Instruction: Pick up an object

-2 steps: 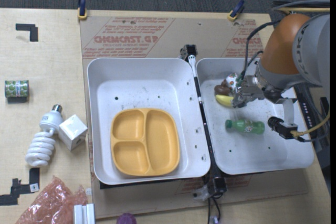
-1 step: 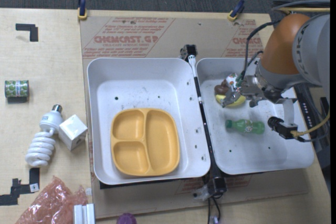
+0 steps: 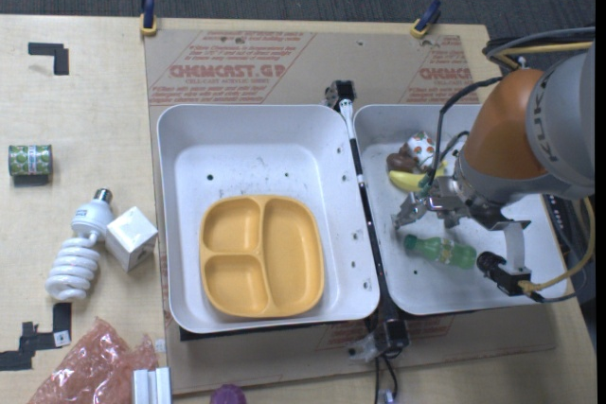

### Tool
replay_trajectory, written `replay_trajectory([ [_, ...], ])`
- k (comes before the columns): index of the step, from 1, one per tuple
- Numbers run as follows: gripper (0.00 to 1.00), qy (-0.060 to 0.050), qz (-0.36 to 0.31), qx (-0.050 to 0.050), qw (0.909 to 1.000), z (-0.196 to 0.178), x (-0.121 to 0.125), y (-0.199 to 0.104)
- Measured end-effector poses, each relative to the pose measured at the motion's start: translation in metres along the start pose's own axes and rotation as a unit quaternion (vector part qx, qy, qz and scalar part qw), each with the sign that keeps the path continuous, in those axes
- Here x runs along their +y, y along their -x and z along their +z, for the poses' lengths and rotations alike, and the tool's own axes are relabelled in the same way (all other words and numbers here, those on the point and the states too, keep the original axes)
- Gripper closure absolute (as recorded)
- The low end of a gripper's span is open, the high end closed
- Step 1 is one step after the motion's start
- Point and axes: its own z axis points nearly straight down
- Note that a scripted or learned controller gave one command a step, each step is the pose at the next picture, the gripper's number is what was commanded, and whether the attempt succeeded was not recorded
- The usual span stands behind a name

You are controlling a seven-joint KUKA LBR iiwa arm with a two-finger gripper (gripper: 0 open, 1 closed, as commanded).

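Your gripper (image 3: 423, 206) hangs low in the right bin (image 3: 379, 161), just above a green bottle (image 3: 440, 251). The bottle lies flat, its long axis running left-right, slightly tilted. You cannot tell how the jaws stand.

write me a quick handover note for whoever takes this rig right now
Gripper: low inside the right bin, fingers open with nothing between them.
Objects: green bottle lies just below the gripper; banana and a small speckled ball sit near the bin's upper left. Yellow divided tray is in the left bin.
Done: nothing lifted.
Left: close on one object and raise it.
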Motion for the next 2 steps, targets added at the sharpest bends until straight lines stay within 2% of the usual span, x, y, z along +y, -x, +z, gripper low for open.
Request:
replay_trajectory([
  [1,1.0,0.001,0.001,0.0,1.0,-0.0101,0.0011,0.0008],
  [2,0.0,0.001,0.001,0.0,1.0,-0.0101,0.0011,0.0007],
])
